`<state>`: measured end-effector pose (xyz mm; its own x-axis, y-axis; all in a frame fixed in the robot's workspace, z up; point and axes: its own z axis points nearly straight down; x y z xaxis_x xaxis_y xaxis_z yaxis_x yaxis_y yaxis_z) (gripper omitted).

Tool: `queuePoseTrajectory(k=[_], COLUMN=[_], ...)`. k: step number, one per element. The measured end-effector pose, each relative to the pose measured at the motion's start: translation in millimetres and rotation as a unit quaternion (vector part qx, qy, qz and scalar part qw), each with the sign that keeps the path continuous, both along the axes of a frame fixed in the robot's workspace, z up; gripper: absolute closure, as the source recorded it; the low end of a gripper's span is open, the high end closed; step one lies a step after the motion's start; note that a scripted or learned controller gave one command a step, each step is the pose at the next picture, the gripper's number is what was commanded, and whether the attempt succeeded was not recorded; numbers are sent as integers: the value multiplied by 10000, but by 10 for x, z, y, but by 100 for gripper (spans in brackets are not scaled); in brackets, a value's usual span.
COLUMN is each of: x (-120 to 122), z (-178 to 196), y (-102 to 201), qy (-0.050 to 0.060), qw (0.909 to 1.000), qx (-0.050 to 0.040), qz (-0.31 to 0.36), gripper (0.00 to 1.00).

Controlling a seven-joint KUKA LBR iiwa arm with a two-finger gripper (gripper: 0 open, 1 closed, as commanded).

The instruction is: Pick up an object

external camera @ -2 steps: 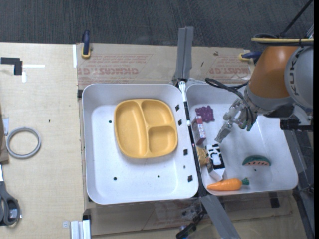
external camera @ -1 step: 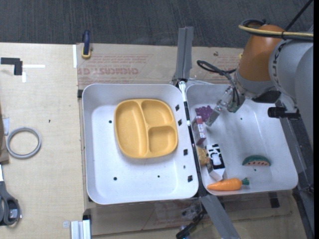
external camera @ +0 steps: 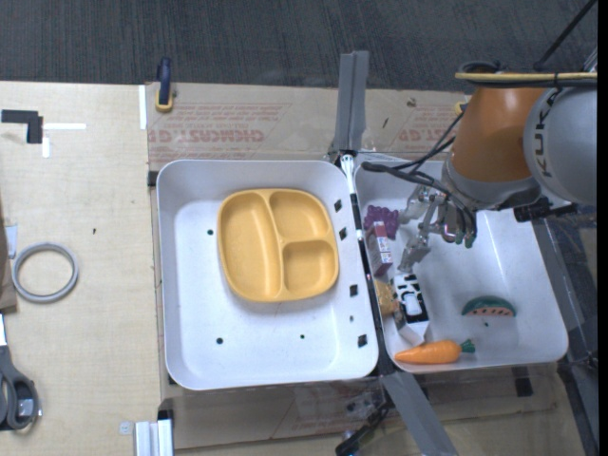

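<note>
Reaching in over the right bin (external camera: 532,283), the arm (external camera: 518,131); lying in the left bin (external camera: 180,283), a yellow divided plate (external camera: 277,243); hanging above the right bin's left half, the gripper (external camera: 425,236), finger state impossible to tell; resting near the front wall, a carrot (external camera: 429,352); a watermelon slice (external camera: 487,309) lying just beyond.

- A single fixed camera looks down at a slant on the worktop (external camera: 85,179), with the dark floor (external camera: 237,17) running along the frame's top.
- Both white bins fit in frame: the left bin (external camera: 180,283) near centre, the right bin (external camera: 532,293) toward the right.
- The arm (external camera: 518,136) enters from the right.
- The vantage seems moderately high, though nothing gives scale.
</note>
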<state>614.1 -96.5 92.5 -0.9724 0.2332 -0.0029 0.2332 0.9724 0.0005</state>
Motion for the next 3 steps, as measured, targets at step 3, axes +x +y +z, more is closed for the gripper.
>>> queuePoseTrajectory(k=[3], x=[-604], z=[-4], y=[4], qy=[4], qw=[9998], qx=[1], qz=[220], gripper=[0])
